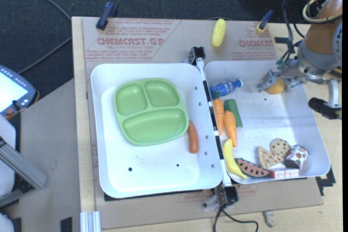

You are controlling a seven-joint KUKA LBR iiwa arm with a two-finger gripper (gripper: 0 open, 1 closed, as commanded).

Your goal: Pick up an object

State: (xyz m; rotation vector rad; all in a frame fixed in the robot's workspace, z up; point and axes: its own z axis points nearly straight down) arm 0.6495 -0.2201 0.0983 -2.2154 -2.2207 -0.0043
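Note:
My gripper (273, 82) is low over the far right corner of the right bin (304, 117), on the grey arm with the orange band (324, 35). A small yellow-orange object (277, 87) lies right at the gripper's tip, touching or just under it; whether it is gripped I cannot tell. Along the right bin's left wall lie a blue bottle (225, 87), two orange carrots (218, 111) (230, 125) and a green piece (231, 105). At its near edge are a banana (229, 158), a watermelon slice (253, 169) and a cookie (280, 146).
The left bin (109, 171) holds a green divided plate (151, 111) and an orange sausage-shaped piece (193, 137) beside it. A yellow corn cob (218, 32) lies on the bench behind the bins. Blue clamps (106, 15) (265, 20) sit on the bench's far edge.

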